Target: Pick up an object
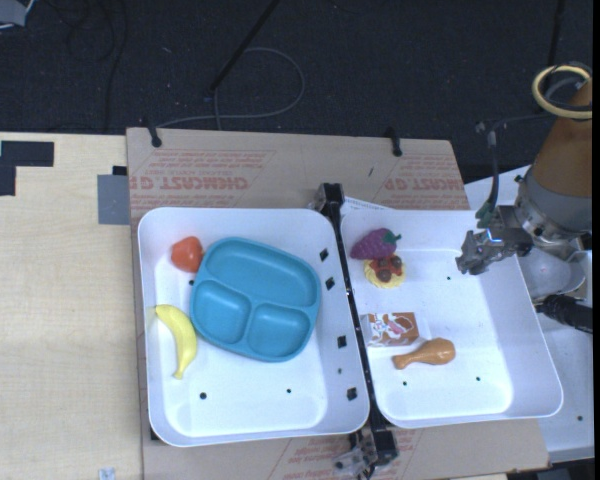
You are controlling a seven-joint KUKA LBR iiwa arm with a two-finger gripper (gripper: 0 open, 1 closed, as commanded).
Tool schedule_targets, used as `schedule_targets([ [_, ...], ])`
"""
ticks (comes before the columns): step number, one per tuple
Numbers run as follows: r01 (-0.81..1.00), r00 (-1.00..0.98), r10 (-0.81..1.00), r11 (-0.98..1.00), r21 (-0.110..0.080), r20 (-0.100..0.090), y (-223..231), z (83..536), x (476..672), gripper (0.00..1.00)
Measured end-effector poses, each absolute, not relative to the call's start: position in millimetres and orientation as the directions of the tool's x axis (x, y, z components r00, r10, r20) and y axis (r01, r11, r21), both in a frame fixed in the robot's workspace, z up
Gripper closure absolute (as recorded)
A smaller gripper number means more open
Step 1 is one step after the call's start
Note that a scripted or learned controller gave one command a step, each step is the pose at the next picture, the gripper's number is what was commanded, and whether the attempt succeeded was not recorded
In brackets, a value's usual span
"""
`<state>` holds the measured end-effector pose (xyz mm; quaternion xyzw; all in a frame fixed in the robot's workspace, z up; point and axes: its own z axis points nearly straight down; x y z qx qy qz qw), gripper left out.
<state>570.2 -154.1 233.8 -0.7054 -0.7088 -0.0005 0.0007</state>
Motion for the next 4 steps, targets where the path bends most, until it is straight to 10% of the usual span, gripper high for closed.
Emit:
schedule_targets([
  [4, 1.000, -0.004, 1.000, 0.004, -0.002, 0.002, 52.8, 252.4, 607.9, 1.00],
])
